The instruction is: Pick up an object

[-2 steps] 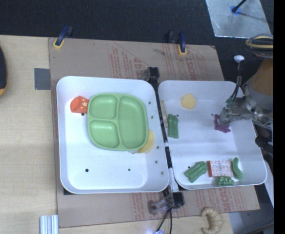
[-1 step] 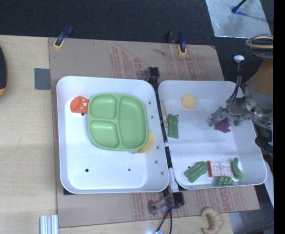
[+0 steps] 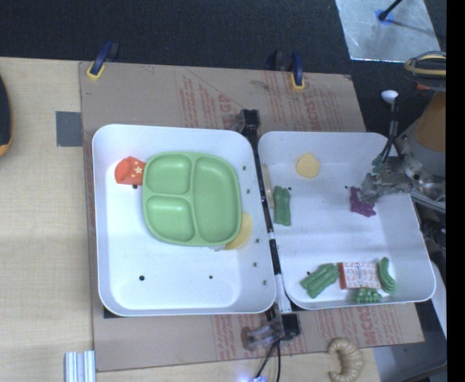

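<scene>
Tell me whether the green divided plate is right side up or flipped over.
Right side up. The green divided plate in the left bin shows its three sunken compartments facing the camera, all empty.

Two bins sit side by side on a bench. In the left bin [image 3: 121,285], a divided plate [image 3: 192,198] lies toward the back, with a small toy [image 3: 128,170] touching its left edge. In the right bin [image 3: 408,245], a disc [image 3: 307,165] lies near the back, a pod [image 3: 282,206] by the left wall, and a small figure [image 3: 363,204] at the right, under the gripper [image 3: 378,183]. Along the front lie a bean pod [image 3: 319,280], a card [image 3: 359,274] and a pepper [image 3: 387,274], left to right.
</scene>
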`<state>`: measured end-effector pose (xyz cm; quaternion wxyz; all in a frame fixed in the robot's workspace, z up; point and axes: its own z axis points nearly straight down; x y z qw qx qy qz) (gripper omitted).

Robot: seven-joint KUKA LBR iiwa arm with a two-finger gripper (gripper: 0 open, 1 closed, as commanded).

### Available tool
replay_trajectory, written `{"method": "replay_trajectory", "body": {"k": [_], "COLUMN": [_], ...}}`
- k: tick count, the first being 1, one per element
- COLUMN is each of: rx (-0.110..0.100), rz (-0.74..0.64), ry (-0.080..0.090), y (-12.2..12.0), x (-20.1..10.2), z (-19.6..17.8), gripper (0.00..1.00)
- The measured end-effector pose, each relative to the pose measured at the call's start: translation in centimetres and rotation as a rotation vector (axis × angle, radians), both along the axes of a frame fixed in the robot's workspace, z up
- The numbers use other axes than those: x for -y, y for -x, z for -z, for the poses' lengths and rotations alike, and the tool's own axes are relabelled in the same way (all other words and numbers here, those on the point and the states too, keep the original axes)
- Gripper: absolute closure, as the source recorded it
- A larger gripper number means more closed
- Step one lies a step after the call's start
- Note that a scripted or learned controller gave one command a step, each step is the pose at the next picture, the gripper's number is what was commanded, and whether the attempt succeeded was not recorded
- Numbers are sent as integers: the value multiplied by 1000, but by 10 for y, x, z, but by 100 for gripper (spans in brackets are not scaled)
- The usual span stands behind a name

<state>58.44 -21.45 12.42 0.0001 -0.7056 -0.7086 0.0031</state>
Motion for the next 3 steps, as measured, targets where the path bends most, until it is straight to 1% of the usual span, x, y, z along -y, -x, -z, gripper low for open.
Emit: {"method": "replay_trajectory", "body": {"k": [1,2,3], "rx": [-1,5,8], "rz": [0,-2,-3], "ry": [0,-1,1], "y": [0,-22,-22], "x": [0,-2,-1], "z": [0,30,17], "gripper": [0,0,100]}}
